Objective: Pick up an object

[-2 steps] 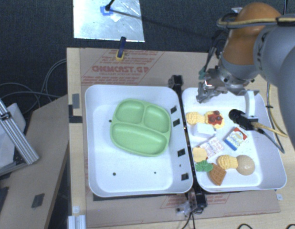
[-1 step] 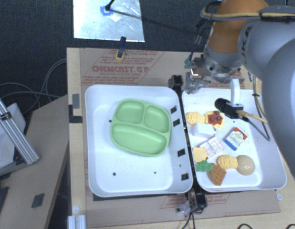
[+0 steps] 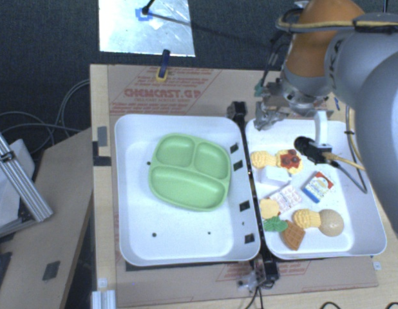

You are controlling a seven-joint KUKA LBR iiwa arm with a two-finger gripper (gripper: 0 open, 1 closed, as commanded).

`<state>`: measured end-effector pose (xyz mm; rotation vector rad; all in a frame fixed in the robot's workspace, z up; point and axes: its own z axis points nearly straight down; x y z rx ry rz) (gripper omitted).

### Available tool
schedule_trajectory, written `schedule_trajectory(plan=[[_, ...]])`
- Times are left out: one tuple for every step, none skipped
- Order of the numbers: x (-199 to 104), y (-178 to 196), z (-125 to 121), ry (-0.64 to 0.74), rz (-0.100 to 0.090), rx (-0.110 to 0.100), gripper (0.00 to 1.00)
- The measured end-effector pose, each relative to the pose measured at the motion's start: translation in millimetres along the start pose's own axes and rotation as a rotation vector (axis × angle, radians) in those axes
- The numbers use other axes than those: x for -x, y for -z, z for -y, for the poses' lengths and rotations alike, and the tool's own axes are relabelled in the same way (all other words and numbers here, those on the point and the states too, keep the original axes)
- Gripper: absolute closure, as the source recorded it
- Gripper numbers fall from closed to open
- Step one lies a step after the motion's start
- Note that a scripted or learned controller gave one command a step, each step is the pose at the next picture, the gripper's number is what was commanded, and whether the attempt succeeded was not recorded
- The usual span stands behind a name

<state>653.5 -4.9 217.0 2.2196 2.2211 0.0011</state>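
Hovering above the right bin's [image 3: 366,234] far left corner, our gripper [image 3: 266,118] carries nothing we can see, and we cannot tell its spread, while the toy food [image 3: 295,205] we might pick lies clustered near the divider, just below it, leaving the green tray [image 3: 189,171] alone in the left bin [image 3: 131,237].

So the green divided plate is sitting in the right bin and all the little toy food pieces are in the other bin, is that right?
Not quite. The camera view shows the green divided plate in the left bin, not the right one. The toy food pieces do lie in the other bin, the right bin, below the gripper.
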Motion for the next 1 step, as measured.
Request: schedule_trajectory(plan=[[-4.4,18.0,2.5,0.004,-0.001,0.002,1.0]])
